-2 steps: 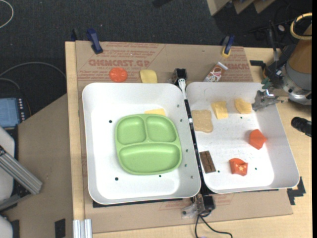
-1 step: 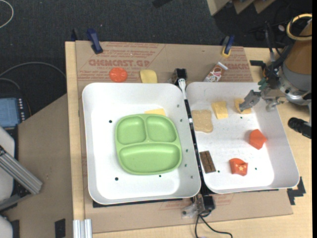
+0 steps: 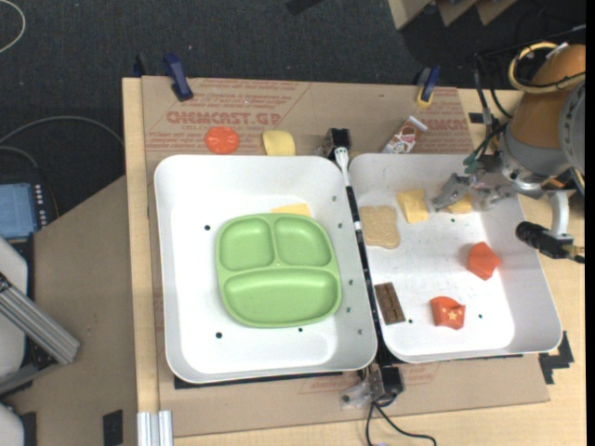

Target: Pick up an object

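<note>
My gripper (image 3: 453,194) hangs low over the back of the right bin (image 3: 521,337), on the grey arm (image 3: 544,128) that comes in from the right. A small yellow piece (image 3: 461,208) lies just under it. Immediately to its left sits a yellow wedge (image 3: 414,205). Further left, by the bin's wall, lies a tan bread-like slice (image 3: 379,226). An orange-red block (image 3: 482,260) rests at mid-right, a red piece (image 3: 448,312) near the front, and a brown bar (image 3: 389,303) at the front left.
The left bin (image 3: 181,249) holds a green divided plate (image 3: 277,269) with a yellow piece (image 3: 291,210) behind it. On the board behind the bins lie an orange disc (image 3: 221,139), a yellow lump (image 3: 278,143) and a small packet (image 3: 403,138). Blue clamps (image 3: 177,77) stand at the back edge.
</note>
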Robot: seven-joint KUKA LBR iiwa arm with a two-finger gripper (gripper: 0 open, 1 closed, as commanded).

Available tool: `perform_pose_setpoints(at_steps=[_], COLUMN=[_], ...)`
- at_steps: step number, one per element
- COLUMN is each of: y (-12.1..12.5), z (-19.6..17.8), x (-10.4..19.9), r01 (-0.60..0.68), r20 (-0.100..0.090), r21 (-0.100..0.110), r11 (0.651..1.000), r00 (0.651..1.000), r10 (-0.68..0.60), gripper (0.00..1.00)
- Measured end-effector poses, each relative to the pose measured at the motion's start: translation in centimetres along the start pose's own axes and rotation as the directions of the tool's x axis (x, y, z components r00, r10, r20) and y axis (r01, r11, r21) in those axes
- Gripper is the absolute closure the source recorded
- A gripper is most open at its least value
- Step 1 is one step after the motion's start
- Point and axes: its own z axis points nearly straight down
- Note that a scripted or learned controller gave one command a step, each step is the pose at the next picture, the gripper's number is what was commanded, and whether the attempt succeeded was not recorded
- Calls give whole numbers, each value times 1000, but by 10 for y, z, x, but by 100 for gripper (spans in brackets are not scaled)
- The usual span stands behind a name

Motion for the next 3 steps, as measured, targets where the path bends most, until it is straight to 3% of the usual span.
perform_pose_setpoints(at_steps=[1, 2, 3], y=[11, 11, -31], z=[3, -8, -91], x=[-6, -10, 23], r01=[2, 1, 0], r20=[-9, 1, -2], r21=[0, -5, -4], r11=[1000, 1000, 1000], r00=[1000, 1000, 1000], r10=[-2, -1, 0], gripper=[0, 100, 100])
